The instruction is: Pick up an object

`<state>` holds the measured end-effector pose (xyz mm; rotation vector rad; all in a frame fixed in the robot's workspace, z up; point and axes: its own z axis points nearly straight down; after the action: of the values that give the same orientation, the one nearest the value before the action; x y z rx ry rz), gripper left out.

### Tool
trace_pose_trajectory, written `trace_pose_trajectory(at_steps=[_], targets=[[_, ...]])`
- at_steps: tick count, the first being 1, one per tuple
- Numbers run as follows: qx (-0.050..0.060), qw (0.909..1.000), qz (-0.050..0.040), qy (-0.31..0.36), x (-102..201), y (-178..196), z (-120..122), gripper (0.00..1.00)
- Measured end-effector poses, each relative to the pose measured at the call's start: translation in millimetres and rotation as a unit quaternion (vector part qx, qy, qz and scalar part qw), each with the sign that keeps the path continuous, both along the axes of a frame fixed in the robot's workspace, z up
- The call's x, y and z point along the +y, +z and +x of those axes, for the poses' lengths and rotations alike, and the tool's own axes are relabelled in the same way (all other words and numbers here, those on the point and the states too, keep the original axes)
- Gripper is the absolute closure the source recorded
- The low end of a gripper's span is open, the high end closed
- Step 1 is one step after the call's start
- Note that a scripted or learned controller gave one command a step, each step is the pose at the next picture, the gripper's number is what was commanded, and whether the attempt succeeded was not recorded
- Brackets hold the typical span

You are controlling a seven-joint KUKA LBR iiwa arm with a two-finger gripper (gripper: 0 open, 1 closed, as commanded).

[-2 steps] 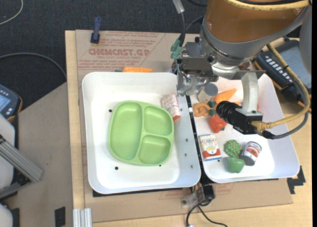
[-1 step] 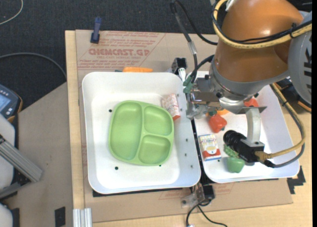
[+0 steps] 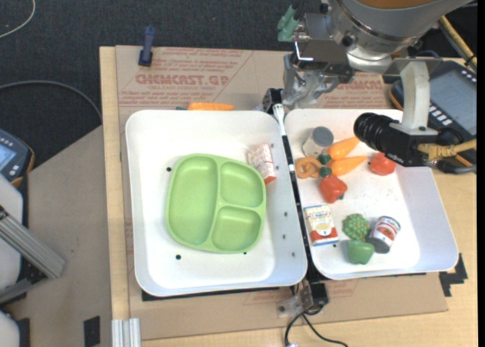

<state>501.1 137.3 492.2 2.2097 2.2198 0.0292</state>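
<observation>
- Overhead, the gripper [image 3: 297, 92] hangs at the far end of the seam where the two bins meet, above the cardboard sheet [image 3: 189, 73] and just behind the rims. Whether it is released or clenched cannot be told.
- The left bin [image 3: 148, 186] bears a green divided plate [image 3: 216, 201] near its middle. Bare white floor rings the plate, widest along the left wall and the far side.
- A red-and-white packet [image 3: 261, 160] lies near that bin's right wall, just beside the plate's far right corner.
- The right bin [image 3: 424, 209] holds the things to pick, crowded towards the shared wall. At the far end are a grey-topped can [image 3: 318, 139], two carrots [image 3: 347, 156], a pretzel [image 3: 307, 167] and a red pepper [image 3: 332, 186].
- Nearer the camera are a small carton [image 3: 320, 224], a broccoli [image 3: 354, 226], a green pepper [image 3: 360, 251] and a red-labelled can [image 3: 385, 232], all close together.
- A tomato [image 3: 383, 164] sits apart, right of the carrots.
- Open white floor runs along the right bin's right wall.
- An orange piece [image 3: 211, 107] lies on the cardboard against the left bin's far rim.
</observation>
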Motion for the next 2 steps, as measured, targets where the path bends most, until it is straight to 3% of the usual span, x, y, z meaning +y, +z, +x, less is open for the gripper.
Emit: trace_pose_trajectory(at_steps=[1,2], targets=[[0.006,1.0000,-0.0015,0.000,28.1,41.6,-15.5,1.00],[0.014,0.9999,-0.0050,-0.005,-14.7,-36.2,4.7,1.00]])
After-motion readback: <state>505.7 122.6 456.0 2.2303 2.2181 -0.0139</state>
